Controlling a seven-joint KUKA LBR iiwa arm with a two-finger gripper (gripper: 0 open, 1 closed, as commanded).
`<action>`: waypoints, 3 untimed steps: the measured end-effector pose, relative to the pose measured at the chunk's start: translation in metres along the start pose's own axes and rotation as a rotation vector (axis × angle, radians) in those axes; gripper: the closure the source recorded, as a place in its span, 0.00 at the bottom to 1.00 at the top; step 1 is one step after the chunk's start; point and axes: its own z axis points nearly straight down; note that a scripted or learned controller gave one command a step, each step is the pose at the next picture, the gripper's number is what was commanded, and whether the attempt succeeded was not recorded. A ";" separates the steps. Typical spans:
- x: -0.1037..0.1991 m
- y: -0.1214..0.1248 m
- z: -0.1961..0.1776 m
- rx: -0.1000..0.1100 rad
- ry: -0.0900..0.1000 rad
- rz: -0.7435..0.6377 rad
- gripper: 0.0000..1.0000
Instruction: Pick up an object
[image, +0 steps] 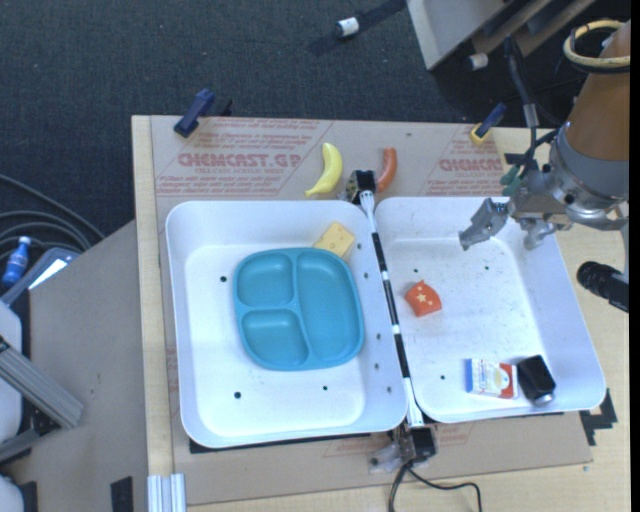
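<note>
Counter (250, 150), brown board carrying two shallow white bins side by side, with a yellow banana (325, 170) and an orange carrot-like piece (386, 168) lying on it just beyond the bins. Arm (600, 110), grey with an orange band, entering from the right and hanging over the far corner of the right bin (560, 300). Left bin (200, 330), holding a blue divided plate (298, 307) at its centre and a yellow cheese-like wedge (335, 240) touching the plate's far rim. Right bin, holding a red block with a star (424, 299) near its left side, a small red-and-white carton (490, 379) near the front edge, and a black object (536, 379) just beside the carton. Claw (505, 225), released, its two fingers spread and nothing between them, poised above bare bin floor near the far wall.

Judged step: approach. No object is yet chosen by position; the red block appears the best candidate, standing well apart from walls and neighbours. A sound grasp would centre the spread fingers over the block, descend vertically, then close. The carton and black object sit close together, so a descent there risks pushing one against the other.
</note>
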 end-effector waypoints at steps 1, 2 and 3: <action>-0.032 0.000 0.186 -0.011 -0.002 0.002 0.00; -0.023 0.054 0.200 -0.003 0.000 0.000 0.00; -0.023 0.054 0.190 -0.005 -0.001 0.001 1.00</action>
